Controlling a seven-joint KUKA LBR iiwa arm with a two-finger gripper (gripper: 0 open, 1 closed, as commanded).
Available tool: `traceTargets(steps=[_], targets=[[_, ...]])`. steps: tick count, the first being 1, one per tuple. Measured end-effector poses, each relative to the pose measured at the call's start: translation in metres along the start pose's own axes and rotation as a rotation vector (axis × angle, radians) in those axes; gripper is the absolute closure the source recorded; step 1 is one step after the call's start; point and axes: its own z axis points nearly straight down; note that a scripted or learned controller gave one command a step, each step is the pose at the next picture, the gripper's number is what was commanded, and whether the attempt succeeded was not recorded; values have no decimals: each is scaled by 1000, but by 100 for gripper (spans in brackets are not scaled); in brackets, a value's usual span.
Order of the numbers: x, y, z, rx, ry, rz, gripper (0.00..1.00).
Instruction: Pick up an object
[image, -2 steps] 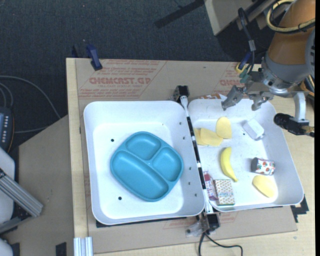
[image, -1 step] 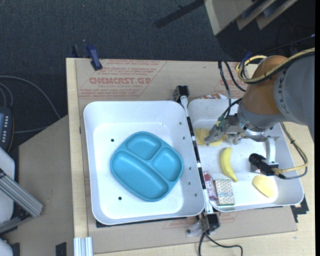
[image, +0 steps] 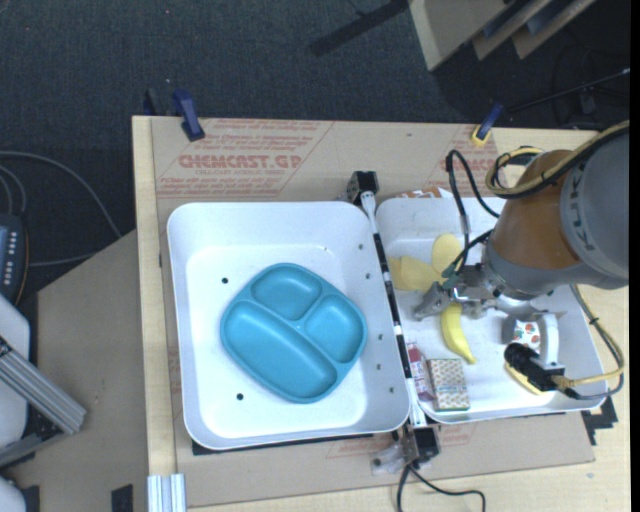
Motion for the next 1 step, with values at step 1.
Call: traceTargets(steps=[1], targets=[[0, 1, -10, -2, 0, 2, 100]])
